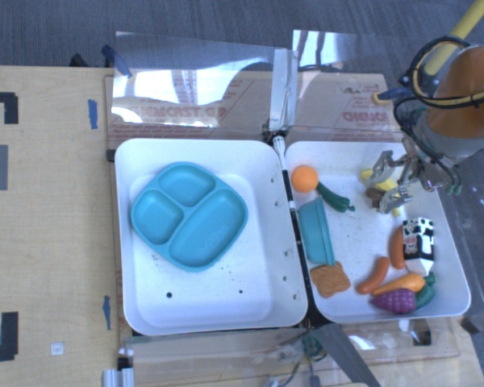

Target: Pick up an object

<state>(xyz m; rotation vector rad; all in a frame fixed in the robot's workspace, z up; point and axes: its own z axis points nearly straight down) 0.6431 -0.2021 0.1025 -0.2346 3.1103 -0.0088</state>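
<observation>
- White plastic is making up the two shallow bins sitting side by side on the bench, the left bin (145, 297) and the right bin (351, 244), touching along a shared middle wall.
- My grey arm (452, 95), with its orange band, is reaching in from the right and hanging over the far right corner of the right bin.
- Lying in the middle of the left bin is a blue divided plate (189, 214), with three compartments showing and nothing in them.
- My gripper (391, 185) is hovering low in the upper right part of the right bin; I cannot tell whether my fingers are spread or closed, and I am seeing nothing clearly held between them.
- Resting along the left wall of the right bin is a teal rectangular block (316, 230).
- Standing near the right wall is a black-and-white carton (420, 239), with an orange sausage-shaped piece (397, 247) just beside it.
- Sitting at the near end of the teal block is a brown toast-like piece (330, 279).
- Crowding the near right corner are a purple grape bunch (394, 300), an orange carrot (399, 285), another orange sausage-shaped piece (374, 274) and something green (427, 292), all touching or nearly so.
- Lying near the far left corner of the right bin is an orange ball (305, 178), with a dark green vegetable (334, 197) just beside it.
- Something small and yellowish-brown (375, 182) is lying under my gripper, too blurred to name.
</observation>
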